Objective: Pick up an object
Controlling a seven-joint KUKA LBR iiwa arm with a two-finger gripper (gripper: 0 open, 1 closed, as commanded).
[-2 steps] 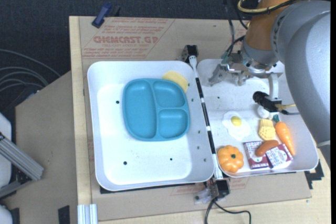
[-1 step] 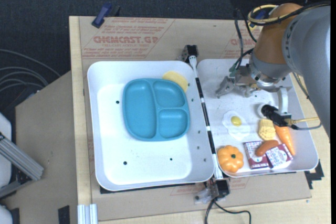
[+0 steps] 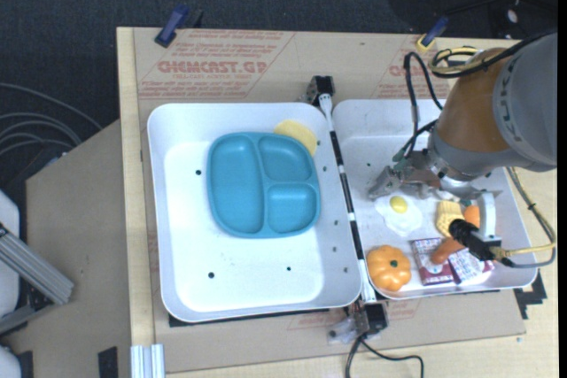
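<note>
Arm [image 3: 496,115] comes in from the right and sits over the right bin [image 3: 372,124], orange band above the wrist facing the camera. Hand [image 3: 399,180] is low in the bin's middle, metal fingers pointing left toward the divider; can't tell whether they're wide or narrow, and nothing is visibly between them. Fried egg toy [image 3: 399,210] lies just below the hand, close to it; contact can't be judged from this angle. Small orange pumpkin [image 3: 390,268] sits in the bin's near-left corner. To its right, a dark red packet [image 3: 436,266] lies flat near the front wall, partly under the arm's cabling. A yellow piece [image 3: 448,213] and an orange piece [image 3: 471,215] lie beside the egg, partly hidden by the wrist. Left bin [image 3: 177,190] holds a blue three-compartment tray [image 3: 261,183], lying flat at centre, plus a pale yellow round item [image 3: 297,135] touching the tray's top-right edge. Both bins rest on the desk [image 3: 221,57].
</note>
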